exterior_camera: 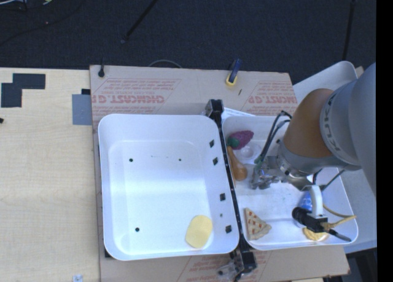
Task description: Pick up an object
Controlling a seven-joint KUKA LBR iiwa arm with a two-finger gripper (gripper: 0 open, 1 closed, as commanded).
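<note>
arm (344, 127) cut off at right edge, gripper (261, 179) state unclear, orange item (237, 167) partly hidden

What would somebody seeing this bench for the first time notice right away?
The big grey arm with its orange band reaches in from the right, its gripper low inside the right white bin. Around it lie a purple lumpy item, an orange piece by the divider and a tan waffle-patterned wedge at the near edge. The left white bin holds a pale yellow rounded piece in its near right corner.
</note>
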